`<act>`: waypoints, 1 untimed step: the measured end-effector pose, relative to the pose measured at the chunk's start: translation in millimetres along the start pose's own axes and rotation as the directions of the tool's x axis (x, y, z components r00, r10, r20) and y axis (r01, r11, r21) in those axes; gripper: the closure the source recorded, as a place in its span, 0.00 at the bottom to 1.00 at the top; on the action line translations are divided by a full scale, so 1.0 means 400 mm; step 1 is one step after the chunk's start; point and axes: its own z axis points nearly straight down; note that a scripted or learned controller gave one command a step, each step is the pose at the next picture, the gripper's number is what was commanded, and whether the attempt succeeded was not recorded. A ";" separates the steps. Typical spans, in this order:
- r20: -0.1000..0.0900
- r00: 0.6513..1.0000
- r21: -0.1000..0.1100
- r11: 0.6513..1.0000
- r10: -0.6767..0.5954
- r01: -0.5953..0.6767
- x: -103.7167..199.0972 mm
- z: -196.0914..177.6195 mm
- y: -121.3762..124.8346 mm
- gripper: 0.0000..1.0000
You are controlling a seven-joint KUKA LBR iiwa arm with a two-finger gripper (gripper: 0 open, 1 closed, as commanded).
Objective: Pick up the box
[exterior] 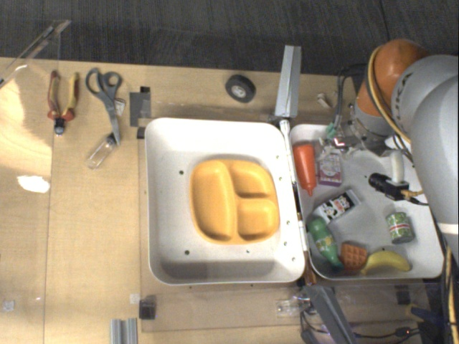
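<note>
**Robot's gripper (343, 140) hangs over the right bin (432, 267), up and to the right of the red bottle (305, 167), with the box apart from it on the bin floor.**

The black-and-white box (336, 206) lies tilted just below and to the right of the red bottle, near its narrow end. A pale packet (330, 165) lies just to the bottle's right. Farther below the bottle lie a green bottle (323, 239), a waffle (351, 255) and a banana (387, 262). A green can (399, 228) stands well off to its lower right. Left of the bottle, the left bin (165, 192) holds a yellow divided tray (233, 199). Whether the gripper is open or closed cannot be told, and nothing can be seen in its hold.
</note>
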 end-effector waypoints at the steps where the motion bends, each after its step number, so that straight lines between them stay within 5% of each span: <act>1: -0.006 1.000 -0.007 1.000 -0.012 0.012 0.019 -0.030 0.011 1.00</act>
